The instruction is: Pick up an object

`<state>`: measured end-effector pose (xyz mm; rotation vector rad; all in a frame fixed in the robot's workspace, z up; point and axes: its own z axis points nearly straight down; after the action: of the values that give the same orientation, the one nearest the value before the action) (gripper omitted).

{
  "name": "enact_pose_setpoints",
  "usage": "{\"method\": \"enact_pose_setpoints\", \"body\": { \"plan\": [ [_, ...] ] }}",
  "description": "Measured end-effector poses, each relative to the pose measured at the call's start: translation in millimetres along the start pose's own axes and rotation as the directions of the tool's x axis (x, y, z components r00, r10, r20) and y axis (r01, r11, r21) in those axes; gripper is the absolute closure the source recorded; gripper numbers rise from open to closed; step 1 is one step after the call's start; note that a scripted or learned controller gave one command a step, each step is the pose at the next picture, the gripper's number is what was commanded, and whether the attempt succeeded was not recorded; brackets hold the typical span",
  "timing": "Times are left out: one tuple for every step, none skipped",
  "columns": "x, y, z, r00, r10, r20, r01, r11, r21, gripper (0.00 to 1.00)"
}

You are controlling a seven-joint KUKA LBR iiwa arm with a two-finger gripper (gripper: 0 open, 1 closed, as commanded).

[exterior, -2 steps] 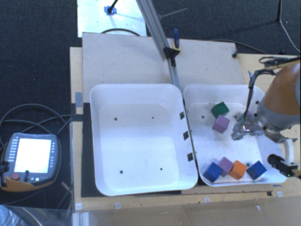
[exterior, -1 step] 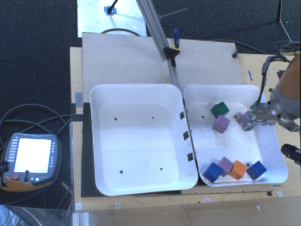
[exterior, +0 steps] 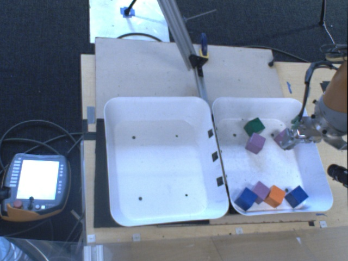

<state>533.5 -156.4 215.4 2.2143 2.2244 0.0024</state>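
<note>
The gripper (exterior: 289,138) is sitting in the right bin (exterior: 315,167) with a mauve cube (exterior: 282,137) seemingly between its fingers, though I cannot tell whether they are clamping it. If the grip is shallow, lifting could be dropping the cube among the 6 others.

This is a robotics lab or test cell. A wooden bench (exterior: 163,64) carries two white bins (exterior: 163,162), a teach pendant (exterior: 35,186) with a lit screen and coiled cable sits at the left, a slanted metal camera pole (exterior: 176,26) is clamped at the far edge, and dark carpet (exterior: 43,48) surrounds it all.
</note>
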Motion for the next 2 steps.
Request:
{"method": "enact_pose_setpoints", "body": {
  "plan": [
    [58.6, 1.1, 5.8, 1.0, -0.006, -0.003, 0.006, 1.0, 0.002, 1.0],
    [110.5, -2.3, -9.6, 1.0, -0.007, -0.003, 0.007, 1.0, 0.0, 1.0]
  ]
}}
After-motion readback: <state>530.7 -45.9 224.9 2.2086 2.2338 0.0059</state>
